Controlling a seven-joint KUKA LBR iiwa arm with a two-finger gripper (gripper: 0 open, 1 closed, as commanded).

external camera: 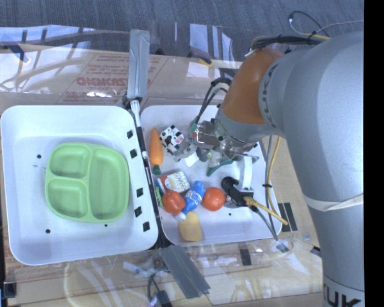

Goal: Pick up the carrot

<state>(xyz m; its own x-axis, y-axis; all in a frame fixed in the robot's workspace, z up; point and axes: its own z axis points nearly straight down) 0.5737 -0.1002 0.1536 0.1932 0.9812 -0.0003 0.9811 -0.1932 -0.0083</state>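
Currently my fingers (208, 153) hang over the right bin (256, 219); whether they are open or closed cannot be determined. Left of them, apart, the carrot (155, 147) lies against the bin's left wall.

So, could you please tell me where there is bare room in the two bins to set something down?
The left white bin has bare floor all around the green divided plate. The right white bin is crowded: the orange carrot lies along its left wall, toys cluster mid-floor, and the gripper hangs above.
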